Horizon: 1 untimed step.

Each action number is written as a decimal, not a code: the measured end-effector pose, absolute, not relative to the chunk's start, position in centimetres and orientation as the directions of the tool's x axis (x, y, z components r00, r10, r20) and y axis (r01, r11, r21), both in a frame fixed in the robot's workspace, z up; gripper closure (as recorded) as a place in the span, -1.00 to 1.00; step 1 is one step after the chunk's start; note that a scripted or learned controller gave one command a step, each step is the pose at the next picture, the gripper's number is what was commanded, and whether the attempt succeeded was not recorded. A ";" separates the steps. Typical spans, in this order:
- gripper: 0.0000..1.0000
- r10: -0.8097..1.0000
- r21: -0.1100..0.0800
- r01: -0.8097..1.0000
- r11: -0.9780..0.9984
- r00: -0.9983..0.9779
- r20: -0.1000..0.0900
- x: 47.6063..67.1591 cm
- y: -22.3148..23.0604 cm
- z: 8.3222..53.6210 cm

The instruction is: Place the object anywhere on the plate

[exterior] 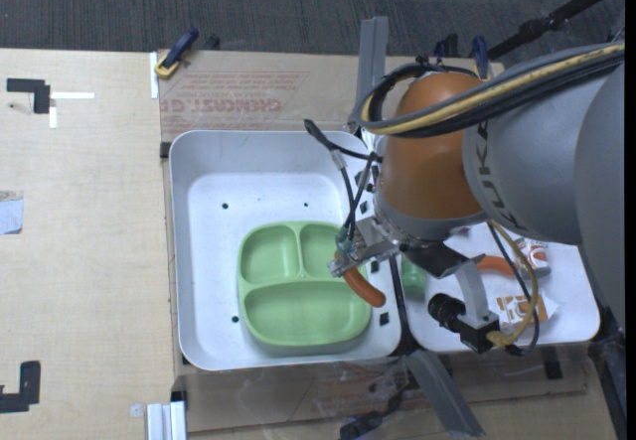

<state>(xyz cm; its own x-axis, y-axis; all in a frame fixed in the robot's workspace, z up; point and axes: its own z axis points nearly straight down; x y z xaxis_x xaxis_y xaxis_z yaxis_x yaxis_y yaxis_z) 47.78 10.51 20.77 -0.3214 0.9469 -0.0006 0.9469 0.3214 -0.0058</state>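
A light green divided plate (293,314) with three compartments lies in the left white bin (214,229). My gripper (350,263) hangs over the plate's right rim, close to the wall between the two bins. It is shut on a small orange sausage-shaped object (364,290). The object slants down to the right from the fingertips, above the plate's right edge. The grey arm with its orange band (432,150) covers much of the right bin.
In the right bin (571,324), a small green object (411,278) lies just past the dividing wall. An orange-handled item (497,265) and a printed white packet (525,304) lie further right. A black cable connector (449,312) dangles from the wrist.
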 end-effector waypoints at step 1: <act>-1.00 0.947 -0.006 0.947 0.321 -0.321 -0.001 47.8 10.5 20.8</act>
